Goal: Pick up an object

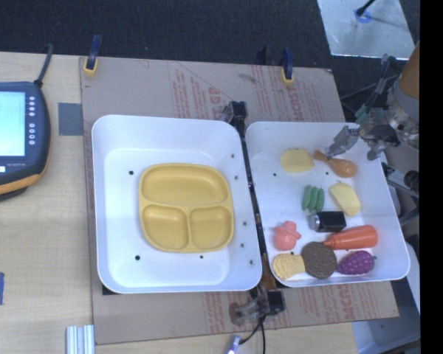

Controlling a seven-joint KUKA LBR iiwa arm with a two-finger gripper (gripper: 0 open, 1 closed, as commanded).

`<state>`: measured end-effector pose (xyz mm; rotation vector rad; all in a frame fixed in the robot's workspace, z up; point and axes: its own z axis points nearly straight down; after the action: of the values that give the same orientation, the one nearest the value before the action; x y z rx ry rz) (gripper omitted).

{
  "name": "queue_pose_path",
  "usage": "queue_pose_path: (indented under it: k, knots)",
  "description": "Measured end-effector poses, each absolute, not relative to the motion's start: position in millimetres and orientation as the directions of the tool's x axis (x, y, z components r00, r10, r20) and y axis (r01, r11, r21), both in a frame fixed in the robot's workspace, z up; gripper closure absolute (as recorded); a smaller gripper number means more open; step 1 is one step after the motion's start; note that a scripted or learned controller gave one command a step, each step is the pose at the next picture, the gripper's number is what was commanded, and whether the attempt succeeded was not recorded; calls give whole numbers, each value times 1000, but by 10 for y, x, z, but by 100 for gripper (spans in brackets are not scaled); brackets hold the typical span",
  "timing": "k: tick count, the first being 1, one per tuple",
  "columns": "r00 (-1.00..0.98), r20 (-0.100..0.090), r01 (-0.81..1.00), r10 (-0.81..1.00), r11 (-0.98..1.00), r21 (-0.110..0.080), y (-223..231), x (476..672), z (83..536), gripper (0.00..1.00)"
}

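End effector (358, 142) fingers spread apart, seemingly clamping nothing, poised over right bin (269, 198) far corner, just beside toy drumstick (338, 165), yellow divided plate (185, 206) in left bin (111, 198)

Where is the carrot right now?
The carrot lies in the right bin, near its front right corner, between the black block behind it and the purple grapes in front.
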<state>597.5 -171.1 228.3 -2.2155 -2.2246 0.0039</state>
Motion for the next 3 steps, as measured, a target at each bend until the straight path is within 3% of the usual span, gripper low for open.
queue_pose_path:
  k: [1,2,3]
  knots:
    - [-6,-1,1000,1000,6,-4,-1486,5756,911,0]
    - [-8,-2,1000,1000,8,-5,-1497,5758,1016,100]
    - [-4,1,1000,1000,4,0,-989,6073,2154,100]
